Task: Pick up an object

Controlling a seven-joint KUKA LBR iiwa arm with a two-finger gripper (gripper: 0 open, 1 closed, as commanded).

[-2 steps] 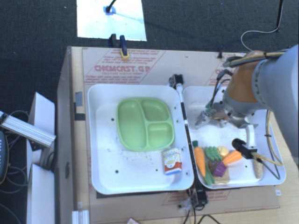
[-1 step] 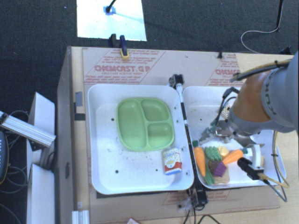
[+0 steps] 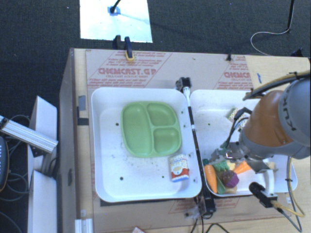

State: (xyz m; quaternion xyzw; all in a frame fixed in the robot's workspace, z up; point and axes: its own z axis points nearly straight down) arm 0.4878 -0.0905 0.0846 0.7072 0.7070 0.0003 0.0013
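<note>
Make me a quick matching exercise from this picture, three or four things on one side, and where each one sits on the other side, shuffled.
Things:
1. green divided plate
2. small carton
3. carrot
4. arm's orange band

Places:
A. right bin, near its front left corner
B. middle of the left bin
C. above the right bin
D. left bin, near its front right corner

Pairs: 1-B, 2-D, 3-A, 4-C

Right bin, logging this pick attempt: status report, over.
Tool low over the toy food pile in right bin, grasp unconfirmed. Arm covers much of bin. Green plate, small carton in left bin.
</note>
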